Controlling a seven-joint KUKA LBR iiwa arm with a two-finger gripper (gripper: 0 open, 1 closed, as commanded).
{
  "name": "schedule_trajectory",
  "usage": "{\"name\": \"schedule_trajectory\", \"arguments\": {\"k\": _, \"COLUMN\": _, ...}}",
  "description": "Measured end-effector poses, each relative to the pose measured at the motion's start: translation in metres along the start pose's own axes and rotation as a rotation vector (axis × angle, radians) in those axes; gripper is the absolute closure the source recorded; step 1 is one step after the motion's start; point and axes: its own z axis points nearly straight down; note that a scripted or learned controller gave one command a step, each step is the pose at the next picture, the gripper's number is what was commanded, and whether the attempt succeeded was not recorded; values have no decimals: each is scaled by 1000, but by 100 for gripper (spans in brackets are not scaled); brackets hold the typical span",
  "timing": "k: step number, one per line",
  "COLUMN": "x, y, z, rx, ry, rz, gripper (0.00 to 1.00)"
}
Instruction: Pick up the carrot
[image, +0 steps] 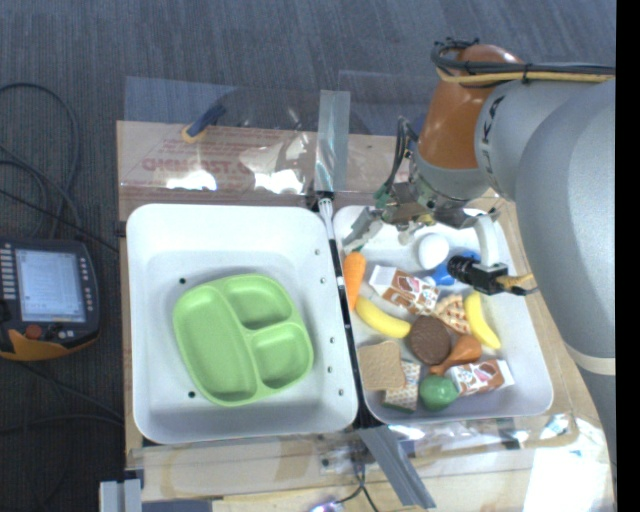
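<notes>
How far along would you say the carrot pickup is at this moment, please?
Done: the claw has reached the right bin's upper left corner, near the carrot. In hand: nothing that I can see; the carrot lies against the bin's left wall, beside a banana. Left: closing on the carrot and lifting it out.

Grey arm reaches in from the right, orange band above the wrist, gripper angled down-left with its fingers spread apart.
</notes>
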Motion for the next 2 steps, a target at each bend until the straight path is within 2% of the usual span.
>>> {"name": "schedule_trajectory", "arguments": {"k": 1, "x": -56, "y": -37, "z": 95, "rx": -8, "ry": -3, "rz": -210, "gripper": 0}}
{"name": "schedule_trajectory", "arguments": {"k": 2, "x": 4, "y": -2, "z": -1, "rx": -1, "ry": 0, "rz": 116, "gripper": 0}}
